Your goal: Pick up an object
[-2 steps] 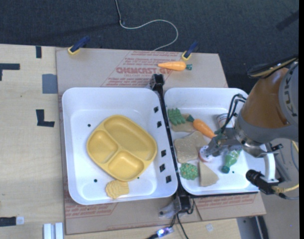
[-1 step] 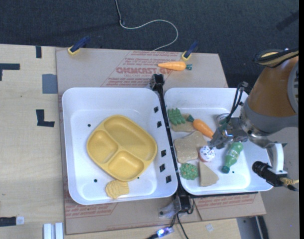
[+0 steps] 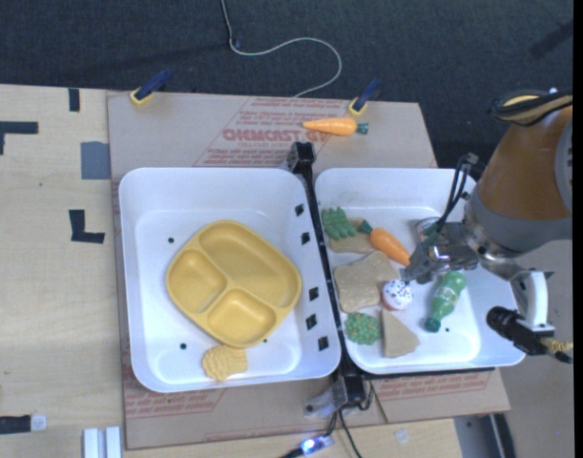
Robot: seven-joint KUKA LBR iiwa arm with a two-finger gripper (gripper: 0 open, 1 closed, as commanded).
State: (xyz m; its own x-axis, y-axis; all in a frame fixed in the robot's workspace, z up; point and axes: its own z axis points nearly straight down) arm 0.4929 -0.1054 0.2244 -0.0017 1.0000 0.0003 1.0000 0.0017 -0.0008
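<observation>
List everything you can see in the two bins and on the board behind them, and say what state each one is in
yellow divided plate: lying flat in the left bin, compartments bare
waffle piece: lying beside the plate's near edge
green bottle: lying on its side in the right bin
carrot in the bin: lying flat
carrot on the board: lying outside the bins
gripper: down among the right bin's items

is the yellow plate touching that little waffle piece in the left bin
Cannot tell. In the camera view, the waffle piece sits right at the yellow plate's lower edge, with no clear gap or contact.
</observation>
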